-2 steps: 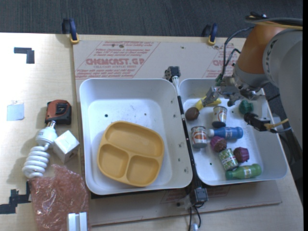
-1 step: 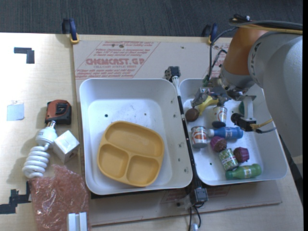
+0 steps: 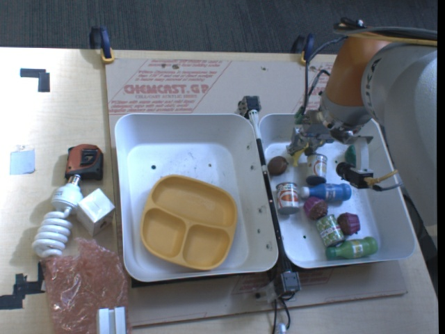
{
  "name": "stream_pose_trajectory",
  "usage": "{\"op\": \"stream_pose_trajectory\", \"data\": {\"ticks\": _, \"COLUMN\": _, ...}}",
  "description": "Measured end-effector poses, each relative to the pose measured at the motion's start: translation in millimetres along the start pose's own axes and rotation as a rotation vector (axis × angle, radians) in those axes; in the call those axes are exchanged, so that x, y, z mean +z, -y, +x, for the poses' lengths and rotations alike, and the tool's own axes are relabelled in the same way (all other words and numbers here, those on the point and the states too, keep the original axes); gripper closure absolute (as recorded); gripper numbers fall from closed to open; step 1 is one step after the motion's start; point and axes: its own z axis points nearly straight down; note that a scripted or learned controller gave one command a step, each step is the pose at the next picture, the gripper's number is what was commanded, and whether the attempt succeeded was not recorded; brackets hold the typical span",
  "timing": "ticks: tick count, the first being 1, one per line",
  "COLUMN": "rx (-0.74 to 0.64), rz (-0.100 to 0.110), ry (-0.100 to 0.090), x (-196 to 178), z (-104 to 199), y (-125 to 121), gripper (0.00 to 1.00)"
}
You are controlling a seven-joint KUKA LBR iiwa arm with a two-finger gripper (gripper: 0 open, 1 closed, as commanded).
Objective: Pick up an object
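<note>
My gripper (image 3: 304,143) hangs over the back left part of the right bin (image 3: 389,218), under the orange-banded wrist (image 3: 351,68). Just in front of it lie a brown ball (image 3: 277,165) and a small white can (image 3: 319,164). Further forward are a labelled tin (image 3: 287,195), a blue bottle (image 3: 331,191), a purple fruit (image 3: 316,207), a green can (image 3: 329,229), a maroon piece (image 3: 348,222) and a green bottle (image 3: 352,247). Nothing is visibly held.
The left bin (image 3: 139,138) holds a yellow divided plate (image 3: 188,221). On the bench to the left lie a tape measure (image 3: 85,161), a spiral bulb (image 3: 57,221), a white cube (image 3: 96,207) and a pink bag (image 3: 83,287).
</note>
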Motion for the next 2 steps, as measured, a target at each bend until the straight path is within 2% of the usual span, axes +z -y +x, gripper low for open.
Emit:
{"op": "stream_pose_trajectory", "data": {"ticks": 1, "rx": 0.003, "rz": -0.004, "ry": -0.002, "x": -90, "z": 49, "y": 74, "gripper": 1.00}}
{"op": "stream_pose_trajectory", "data": {"ticks": 2, "rx": 0.003, "rz": -0.005, "ry": -0.001, "x": -90, "z": 97, "y": 61, "gripper": 1.00}}
